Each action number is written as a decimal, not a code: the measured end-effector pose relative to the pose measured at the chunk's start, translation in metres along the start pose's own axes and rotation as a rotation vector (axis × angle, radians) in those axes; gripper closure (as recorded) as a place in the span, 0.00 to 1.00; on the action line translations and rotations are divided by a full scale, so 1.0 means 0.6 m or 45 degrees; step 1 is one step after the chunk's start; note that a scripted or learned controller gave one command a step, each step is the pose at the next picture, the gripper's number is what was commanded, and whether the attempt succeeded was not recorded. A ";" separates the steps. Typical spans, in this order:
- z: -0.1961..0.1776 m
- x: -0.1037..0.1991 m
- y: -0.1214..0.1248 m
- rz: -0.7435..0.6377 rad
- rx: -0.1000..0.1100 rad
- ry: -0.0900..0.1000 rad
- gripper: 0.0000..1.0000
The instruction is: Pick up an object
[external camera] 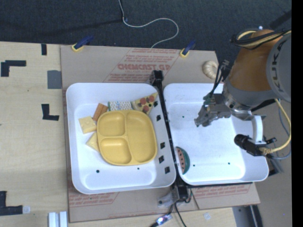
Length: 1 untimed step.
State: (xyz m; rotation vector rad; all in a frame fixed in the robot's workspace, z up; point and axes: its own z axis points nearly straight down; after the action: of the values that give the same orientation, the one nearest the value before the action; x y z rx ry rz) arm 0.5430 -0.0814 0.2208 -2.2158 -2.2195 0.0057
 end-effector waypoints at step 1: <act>-0.022 0.008 -0.036 0.000 -0.004 0.000 1.00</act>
State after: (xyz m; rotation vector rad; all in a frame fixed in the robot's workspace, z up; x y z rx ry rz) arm 0.5216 -0.0766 0.2343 -2.2174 -2.2212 0.0021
